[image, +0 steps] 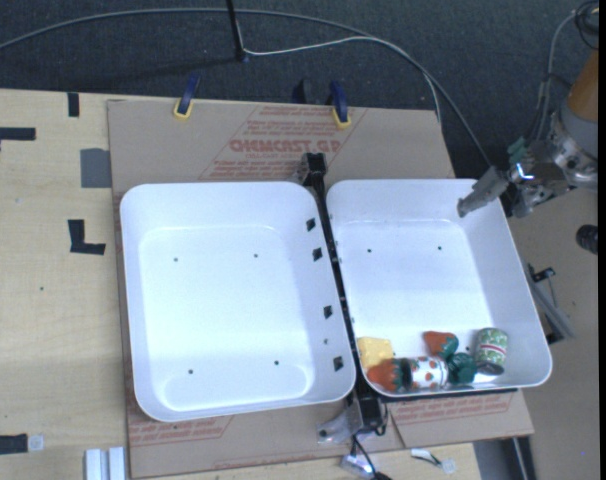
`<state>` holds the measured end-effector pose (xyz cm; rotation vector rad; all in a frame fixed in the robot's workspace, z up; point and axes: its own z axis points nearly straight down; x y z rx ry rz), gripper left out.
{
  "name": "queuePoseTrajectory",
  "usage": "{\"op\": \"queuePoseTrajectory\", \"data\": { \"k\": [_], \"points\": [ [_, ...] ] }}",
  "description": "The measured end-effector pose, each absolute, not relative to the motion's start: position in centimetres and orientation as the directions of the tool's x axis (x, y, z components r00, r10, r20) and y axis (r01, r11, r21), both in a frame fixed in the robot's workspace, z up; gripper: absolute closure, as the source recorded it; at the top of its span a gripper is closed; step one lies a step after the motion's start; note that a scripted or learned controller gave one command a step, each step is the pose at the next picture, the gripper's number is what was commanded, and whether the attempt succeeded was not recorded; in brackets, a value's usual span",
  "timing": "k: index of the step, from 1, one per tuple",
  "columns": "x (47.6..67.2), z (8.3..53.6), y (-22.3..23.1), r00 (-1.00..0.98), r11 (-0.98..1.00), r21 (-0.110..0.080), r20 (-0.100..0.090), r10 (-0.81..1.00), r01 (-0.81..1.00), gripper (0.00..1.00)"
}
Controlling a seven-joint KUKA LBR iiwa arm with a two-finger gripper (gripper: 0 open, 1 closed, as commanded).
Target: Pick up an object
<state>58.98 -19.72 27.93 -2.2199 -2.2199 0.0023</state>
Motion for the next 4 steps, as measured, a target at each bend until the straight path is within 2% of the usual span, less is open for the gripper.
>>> {"op": "queuePoseTrajectory", "data": {
  "k": [1,2,4],
  "points": [
    [59.0,28.0,-19.7,0.0,0.0,0.0,0.0,1.0,1.0,0.0],
    [59.3,22.6,-20.6,0.0,0.0,-0.005,0.001,1.0,1.0,0.0],
    [59.3,11.4,-19.2,-0.001,0.001,-0.005,0.001,1.0,1.0,0.0]
  ]
}}
